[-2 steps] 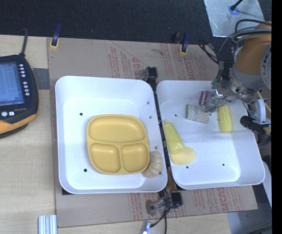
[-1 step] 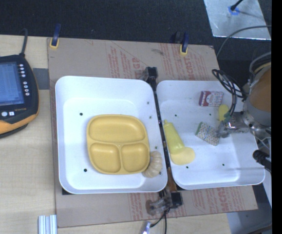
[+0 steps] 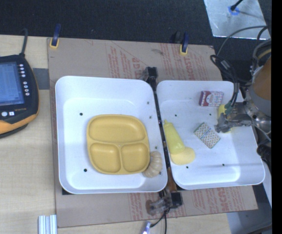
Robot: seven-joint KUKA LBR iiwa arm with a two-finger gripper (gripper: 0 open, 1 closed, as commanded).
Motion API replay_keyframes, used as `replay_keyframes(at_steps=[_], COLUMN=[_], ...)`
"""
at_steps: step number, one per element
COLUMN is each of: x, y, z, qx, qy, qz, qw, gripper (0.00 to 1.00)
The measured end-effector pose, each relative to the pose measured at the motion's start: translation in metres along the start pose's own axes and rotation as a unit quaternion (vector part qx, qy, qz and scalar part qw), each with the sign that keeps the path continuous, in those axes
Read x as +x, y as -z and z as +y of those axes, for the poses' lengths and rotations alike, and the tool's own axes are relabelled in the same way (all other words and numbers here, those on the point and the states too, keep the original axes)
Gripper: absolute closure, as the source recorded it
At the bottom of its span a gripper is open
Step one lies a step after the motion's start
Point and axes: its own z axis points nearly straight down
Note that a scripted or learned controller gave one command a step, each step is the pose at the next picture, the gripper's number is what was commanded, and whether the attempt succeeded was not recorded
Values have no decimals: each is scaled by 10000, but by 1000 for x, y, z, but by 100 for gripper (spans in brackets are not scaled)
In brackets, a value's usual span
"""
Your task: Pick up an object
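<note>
In the right bin (image 3: 238, 177) lie a pale yellow bottle-shaped object (image 3: 176, 143) along the left wall, a small grey checkered packet (image 3: 207, 134) in the middle and a red-and-white box (image 3: 211, 98) near the far wall. My gripper (image 3: 224, 122) reaches in from the right edge and hangs low just right of the checkered packet, below the red-and-white box. A small yellow bit (image 3: 221, 109) shows right beside the gripper's upper side; what it is stays unclear.
The left bin (image 3: 70, 130) holds a yellow divided tray (image 3: 117, 143) with a beige shell-like object (image 3: 154, 165) at its lower right corner. A tablet-style pendant (image 3: 7, 94) lies on the bench at far left. Cables (image 3: 228, 57) run behind the right bin.
</note>
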Motion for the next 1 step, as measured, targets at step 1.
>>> replay_keyframes(at_steps=[1], x=[0], y=[-1], z=[-1], qx=[9], qy=[-3], qz=[-1], qw=[10000], gripper=[0])
